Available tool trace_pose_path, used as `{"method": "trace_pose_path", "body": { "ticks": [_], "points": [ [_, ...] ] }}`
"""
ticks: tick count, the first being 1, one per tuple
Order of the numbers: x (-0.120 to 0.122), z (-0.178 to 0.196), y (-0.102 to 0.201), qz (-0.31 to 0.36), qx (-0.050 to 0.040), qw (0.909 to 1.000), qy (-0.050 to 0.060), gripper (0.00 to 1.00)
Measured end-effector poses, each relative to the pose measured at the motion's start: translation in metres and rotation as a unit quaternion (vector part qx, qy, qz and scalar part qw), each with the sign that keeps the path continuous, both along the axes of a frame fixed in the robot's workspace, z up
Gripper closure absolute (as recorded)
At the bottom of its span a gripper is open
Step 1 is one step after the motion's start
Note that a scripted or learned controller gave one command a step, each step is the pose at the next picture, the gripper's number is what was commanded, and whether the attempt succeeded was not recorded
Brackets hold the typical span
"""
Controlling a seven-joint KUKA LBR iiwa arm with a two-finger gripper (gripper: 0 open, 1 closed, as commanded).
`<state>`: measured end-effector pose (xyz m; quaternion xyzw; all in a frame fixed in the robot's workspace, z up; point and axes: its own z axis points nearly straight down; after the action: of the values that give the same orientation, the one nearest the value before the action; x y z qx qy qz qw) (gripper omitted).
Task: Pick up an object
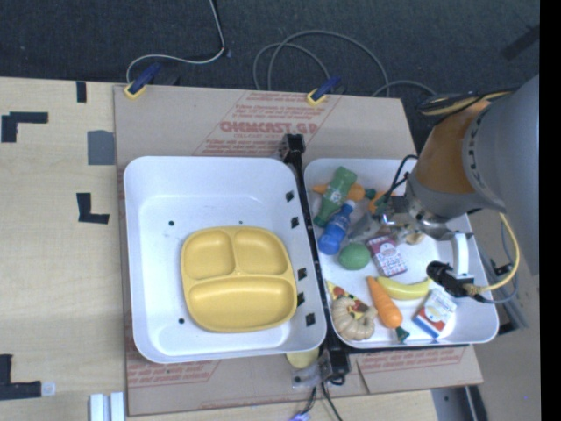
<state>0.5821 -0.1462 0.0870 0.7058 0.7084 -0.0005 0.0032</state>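
Over the right bin [487, 321] the jaws [399, 220] sit low among the clutter, approx. above a small pink-and-white packet [388, 257]; can't tell if they're wide or closed. Just beside: green ball [354, 256], blue bottle [336, 232], green bottle [337, 189]. Nearer the front: banana [405, 288], carrot [384, 301]. Left bin [149, 235] holds a yellow divided plate [237, 278].

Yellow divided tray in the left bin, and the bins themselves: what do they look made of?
The yellow divided tray looks like moulded plastic with a smooth, slightly satin finish: uniform colour, rounded compartment ridges, soft highlights. The left bin and right bin look like thin white plastic, semi-gloss, with rounded corners and rolled rims; coated metal can't be ruled out from this view.
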Motion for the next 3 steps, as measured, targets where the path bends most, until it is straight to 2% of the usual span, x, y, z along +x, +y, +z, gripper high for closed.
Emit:
{"method": "trace_pose_path", "body": {
  "ticks": [1, 2, 3],
  "points": [
    [-0.001, 0.010, 0.000, -0.001, -0.0004, 1.0000, -0.002, 1.00],
    [-0.070, 0.137, -0.005, -0.003, 0.0016, 1.0000, -0.002, 1.00],
    [-0.070, 0.130, -0.004, -0.002, 0.0022, 1.0000, 0.002, 0.00]
  ]
}}
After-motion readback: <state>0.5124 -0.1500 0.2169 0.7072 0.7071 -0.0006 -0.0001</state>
